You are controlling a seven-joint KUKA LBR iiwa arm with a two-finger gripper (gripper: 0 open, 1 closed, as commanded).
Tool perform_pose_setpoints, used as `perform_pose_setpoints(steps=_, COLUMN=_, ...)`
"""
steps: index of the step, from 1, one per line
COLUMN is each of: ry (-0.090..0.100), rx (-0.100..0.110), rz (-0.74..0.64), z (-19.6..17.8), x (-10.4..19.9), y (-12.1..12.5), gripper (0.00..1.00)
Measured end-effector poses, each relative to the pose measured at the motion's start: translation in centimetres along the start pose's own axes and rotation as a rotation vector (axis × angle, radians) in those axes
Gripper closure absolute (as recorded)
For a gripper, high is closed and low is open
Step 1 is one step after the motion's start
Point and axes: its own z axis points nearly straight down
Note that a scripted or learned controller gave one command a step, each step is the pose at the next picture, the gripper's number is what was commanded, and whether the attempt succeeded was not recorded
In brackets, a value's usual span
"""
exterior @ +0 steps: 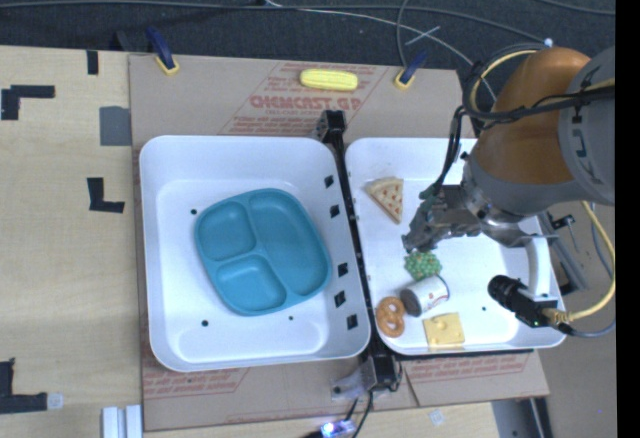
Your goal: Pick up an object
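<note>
Claw [432, 229] hangs low over the right bin [480, 161], about mid-bin; whether its fingers are spread or pinched I cannot tell from this angle. Just beyond it, toward the table's near edge, lies the green broccoli piece [423, 264], seemingly touching or nearly so. On the cardboard [200, 86] under the bins, red print reads something like "CHEMCAST GP".

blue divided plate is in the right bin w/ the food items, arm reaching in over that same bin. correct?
Not quite. In the camera view the blue divided plate lies in the left bin, alone there. The food items, pizza slice, broccoli, pretzel and cheese piece, are in the right bin, and the arm does reach in over that bin, its hand above the broccoli.
</note>
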Motion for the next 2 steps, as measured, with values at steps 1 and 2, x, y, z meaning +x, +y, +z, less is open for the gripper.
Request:
perform_pose_setpoints(steps=1, ry=0.001, rx=-0.001, rz=-0.002, z=-0.5, x=5.7, y=1.1, gripper=1.00)
perform_pose_setpoints(steps=2, ry=0.001, rx=-0.001, rz=-0.003, z=-0.7, x=11.7, y=1.5, gripper=1.00)
